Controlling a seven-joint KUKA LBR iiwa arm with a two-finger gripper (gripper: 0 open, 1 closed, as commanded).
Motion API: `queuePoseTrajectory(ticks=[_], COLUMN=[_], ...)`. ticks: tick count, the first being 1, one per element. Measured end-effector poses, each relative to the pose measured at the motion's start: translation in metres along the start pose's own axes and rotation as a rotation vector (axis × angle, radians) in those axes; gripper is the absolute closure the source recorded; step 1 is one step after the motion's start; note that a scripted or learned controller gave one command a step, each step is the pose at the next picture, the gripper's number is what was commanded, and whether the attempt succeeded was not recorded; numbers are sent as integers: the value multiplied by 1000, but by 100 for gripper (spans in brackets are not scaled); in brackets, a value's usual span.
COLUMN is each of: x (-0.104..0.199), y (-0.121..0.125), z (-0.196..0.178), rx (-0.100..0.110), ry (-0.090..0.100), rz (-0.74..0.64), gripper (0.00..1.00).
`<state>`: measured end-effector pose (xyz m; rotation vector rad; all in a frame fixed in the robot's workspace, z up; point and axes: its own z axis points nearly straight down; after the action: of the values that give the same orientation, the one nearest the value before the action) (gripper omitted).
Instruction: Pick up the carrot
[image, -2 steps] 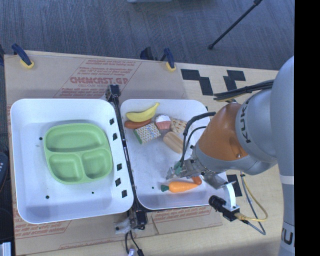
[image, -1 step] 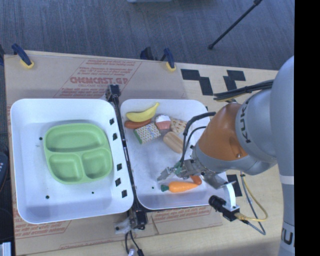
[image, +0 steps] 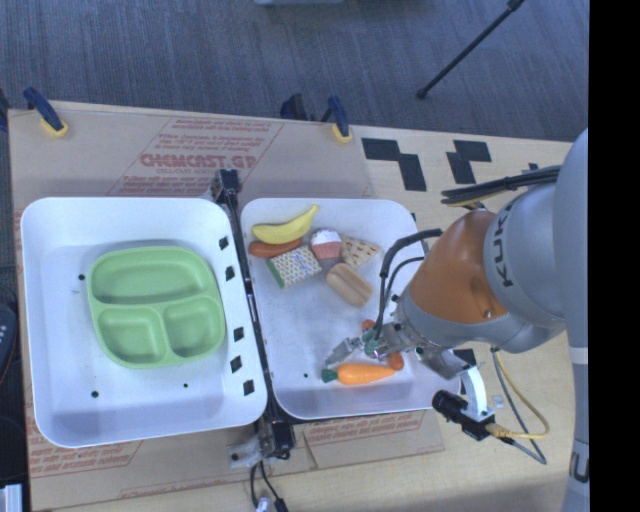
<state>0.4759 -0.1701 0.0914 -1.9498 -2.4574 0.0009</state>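
The carrot (image: 364, 374), orange with a small green top at its left end, lies on the floor of the right bin (image: 300, 330) near the front wall. My gripper (image: 360, 348) hangs just above and slightly behind it, reaching in from the right under the orange wrist band. Its fingers (image: 343, 351) point left and down, spread apart, with nothing between them. The carrot rests on the bin floor, not gripped.
At the back of the right bin lie a banana (image: 285, 225), a red sausage-like piece (image: 270, 248), a patterned box (image: 294, 267), a small pink-and-white item (image: 325, 246), a cracker-like wedge (image: 360, 250) and a bread roll (image: 349, 284). The left bin (image: 50, 300) holds a green divided plate (image: 155, 305).
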Motion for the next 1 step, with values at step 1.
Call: queuePoseTrajectory(ticks=[1], x=[0], y=[0], z=[-10], rx=[1], ry=[1], rz=[-3], gripper=[100])
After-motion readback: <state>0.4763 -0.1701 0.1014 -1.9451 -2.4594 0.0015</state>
